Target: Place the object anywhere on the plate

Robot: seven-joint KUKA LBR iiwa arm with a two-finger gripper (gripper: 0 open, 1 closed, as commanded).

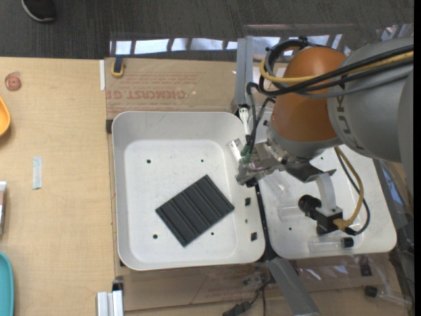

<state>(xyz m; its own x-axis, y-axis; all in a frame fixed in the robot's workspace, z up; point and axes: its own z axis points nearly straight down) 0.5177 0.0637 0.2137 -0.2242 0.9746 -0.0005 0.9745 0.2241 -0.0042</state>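
A dark grey ribbed rectangular plate [195, 209] lies flat and turned at a slant in the left white bin [131, 176], a little right of its middle. My gripper [246, 170] hangs over the seam between the two bins, just above and right of the plate's upper right corner. The orange band and grey wrist hide most of it. A small shiny bit [235, 147] shows at the gripper's tip, but whether it is a held object is too small to tell.
The right bin [368, 236] is largely covered by the arm; clear plastic pieces [329, 243] lie near its front. A brown cardboard sheet [171, 87] sits behind the left bin. A wooden bench top [52, 176] stretches to the left.
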